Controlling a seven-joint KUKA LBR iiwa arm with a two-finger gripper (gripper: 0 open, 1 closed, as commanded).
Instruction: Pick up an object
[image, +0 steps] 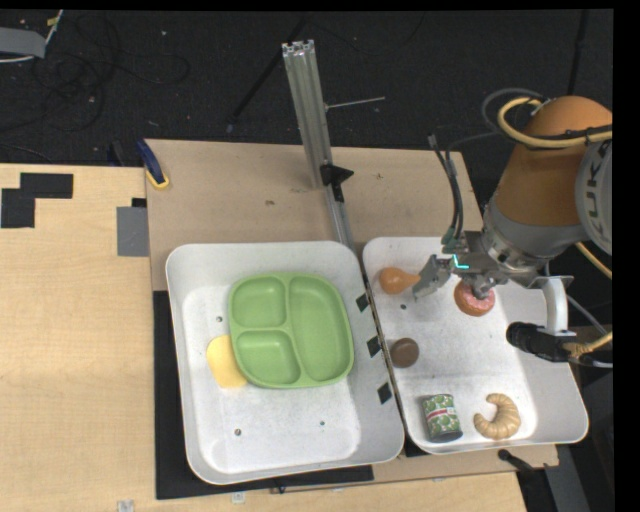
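In the right bin (540, 385) lie an orange pear-shaped piece (394, 280), a pink round piece (475, 300), a brown ball (404, 351), a green can (440, 416) and a tan croissant (498, 415). My gripper (457, 282) hangs low over the bin's far part, between the orange piece and the pink piece. It is open, and its fingers stand wide apart. One finger (431, 275) points toward the orange piece. The other sits at the pink piece's upper edge. Nothing is between the fingers.
The left bin (270, 440) holds a green divided plate (291, 330) with a yellow piece (225, 362) at its left edge. A metal post (310, 120) rises behind the bins. Black clips (372, 345) sit along the seam between the bins.
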